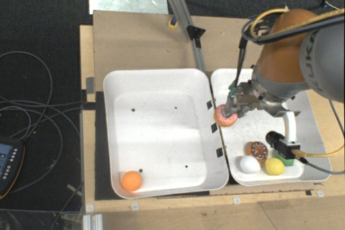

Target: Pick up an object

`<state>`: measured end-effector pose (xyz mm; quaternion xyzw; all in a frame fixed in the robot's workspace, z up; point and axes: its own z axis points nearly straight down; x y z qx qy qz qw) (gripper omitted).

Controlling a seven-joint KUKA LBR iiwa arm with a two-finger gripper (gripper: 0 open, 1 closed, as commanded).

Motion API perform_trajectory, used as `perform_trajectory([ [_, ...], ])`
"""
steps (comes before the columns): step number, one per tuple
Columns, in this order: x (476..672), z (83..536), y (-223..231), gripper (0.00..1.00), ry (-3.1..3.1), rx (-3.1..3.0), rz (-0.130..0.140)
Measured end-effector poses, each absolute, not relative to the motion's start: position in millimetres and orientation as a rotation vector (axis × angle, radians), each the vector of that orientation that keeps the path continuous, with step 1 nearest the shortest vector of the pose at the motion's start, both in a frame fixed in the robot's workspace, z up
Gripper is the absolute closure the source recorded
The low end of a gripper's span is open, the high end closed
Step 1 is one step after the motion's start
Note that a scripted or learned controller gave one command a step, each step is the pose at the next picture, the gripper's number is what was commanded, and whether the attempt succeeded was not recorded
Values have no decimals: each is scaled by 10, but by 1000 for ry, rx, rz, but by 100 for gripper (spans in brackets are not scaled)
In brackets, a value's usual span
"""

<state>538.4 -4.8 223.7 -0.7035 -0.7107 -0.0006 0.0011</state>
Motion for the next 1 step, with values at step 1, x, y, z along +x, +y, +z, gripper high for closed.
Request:
perform_trajectory([
  [1,5189,2301,401,100,-2232,-2208,-3],
])
